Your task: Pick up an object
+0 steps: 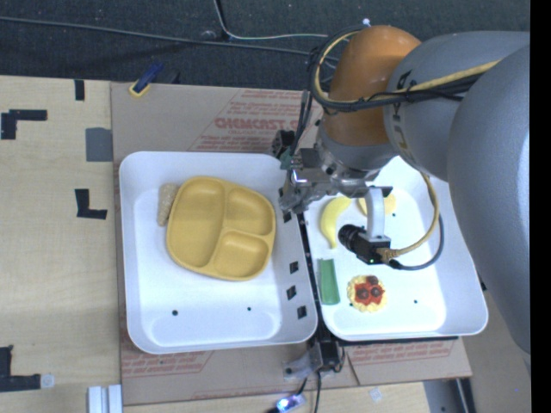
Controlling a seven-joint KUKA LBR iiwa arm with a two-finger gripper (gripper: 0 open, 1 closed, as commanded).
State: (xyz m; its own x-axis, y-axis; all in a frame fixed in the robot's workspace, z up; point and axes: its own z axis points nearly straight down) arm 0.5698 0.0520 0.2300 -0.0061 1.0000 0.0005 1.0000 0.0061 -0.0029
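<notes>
Nearest the camera, in the right white bin (465, 312), a slim green rectangular block (328, 280) lies flat beside the dividing wall. Next to it is a small round yellow toy with red spots (368, 292), looking like a little pizza. Just behind them sits the yellow plastic banana (333, 218), curved, glossy and resting free on the bin floor. That one looks the likeliest pick, as it is closest to the tool.

It looks light and stiff, probably hollow toy plastic. The smooth skin could slip, so a hold across the thick middle, square to the curve, seems safest. The tapering ends would likely squirt out.

In the left white bin (207, 329), a broad yellow divided plate (221, 228) lies level, with a tan spongy slab (166, 203) tucked at its left edge. The plate's rim is the only thin part to take hold of.

Farther back, the gripper (294, 192) hangs over the wall between the bins, just beside the banana. Whether it is spread or pressed together, I cannot tell. Above it rises the grey arm with the orange band (370, 76).
</notes>
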